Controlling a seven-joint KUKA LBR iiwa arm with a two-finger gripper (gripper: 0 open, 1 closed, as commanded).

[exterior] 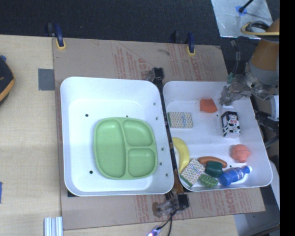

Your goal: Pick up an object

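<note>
While the gripper (pixel 229 95) hovers just right of the orange block (pixel 208 105) in the right bin (pixel 265 154), whether its fingers are apart or closed cannot be told.

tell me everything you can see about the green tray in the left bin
The green tray is a pale green, smooth, plastic-looking plate with rounded corners and a raised rim. Ridges split it into three compartments: one long one along its left side and two smaller ones stacked on its right. It lies flat and face up on the floor of the left white bin, toward the bin's near right part, with nothing in its compartments. It touches only the bin floor.
</note>
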